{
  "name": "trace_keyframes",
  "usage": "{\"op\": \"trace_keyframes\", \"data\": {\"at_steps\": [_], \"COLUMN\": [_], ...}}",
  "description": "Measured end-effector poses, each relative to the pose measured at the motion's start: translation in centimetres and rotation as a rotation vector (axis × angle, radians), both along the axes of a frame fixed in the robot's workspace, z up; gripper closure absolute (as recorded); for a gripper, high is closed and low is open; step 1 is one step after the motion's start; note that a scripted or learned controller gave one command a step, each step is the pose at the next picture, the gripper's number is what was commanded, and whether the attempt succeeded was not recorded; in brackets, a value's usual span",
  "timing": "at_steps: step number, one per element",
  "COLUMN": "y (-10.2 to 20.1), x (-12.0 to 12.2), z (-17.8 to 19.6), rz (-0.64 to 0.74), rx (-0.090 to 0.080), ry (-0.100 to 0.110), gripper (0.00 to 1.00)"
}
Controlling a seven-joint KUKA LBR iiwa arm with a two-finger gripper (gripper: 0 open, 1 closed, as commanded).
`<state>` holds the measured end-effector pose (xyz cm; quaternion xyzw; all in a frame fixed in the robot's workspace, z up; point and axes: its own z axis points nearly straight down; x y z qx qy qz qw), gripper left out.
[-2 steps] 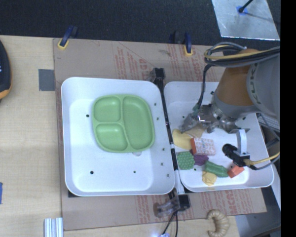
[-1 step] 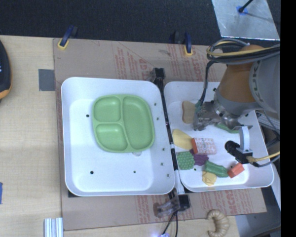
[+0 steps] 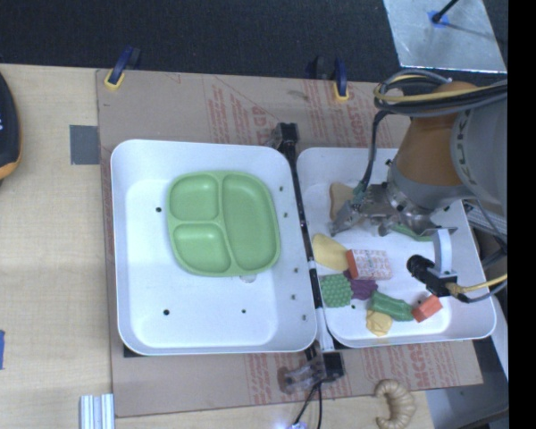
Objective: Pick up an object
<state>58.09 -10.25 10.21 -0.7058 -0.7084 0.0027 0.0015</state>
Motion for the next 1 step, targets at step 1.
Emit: {"op": "trace_keyframes", "data": {"at_steps": [1], "y": [-0.76], "x": [7.88], "z": [-0.97], "rz": [0.003], "rx": [0.000], "ry": [-0.010], "gripper": [0.00]}}
